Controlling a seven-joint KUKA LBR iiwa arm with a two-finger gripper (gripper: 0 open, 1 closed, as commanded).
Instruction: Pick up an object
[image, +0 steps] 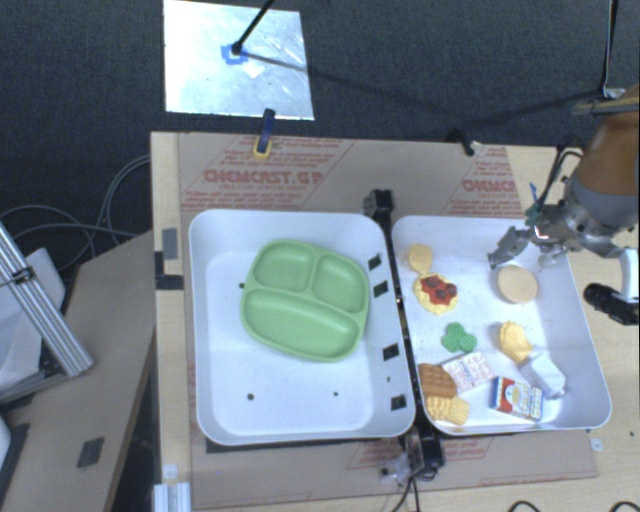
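Two white bins lie side by side on the surface (330, 165). The left bin (215, 300) carries a green divided plate (304, 299) near its centre, with bare floor along all four walls. The right bin (590, 375) has open floor along its far edge and centre; small items crowd its near edge. The arm (612, 175) enters over the right bin's far right corner, wrist tilted downward. The hand (527, 248) hangs above the bin floor with its fingers (506, 244) spread apart, gripping nothing. A round tan disc (518, 285) lies on the bin floor just beneath the hand, near the right wall; whether they touch cannot be told.
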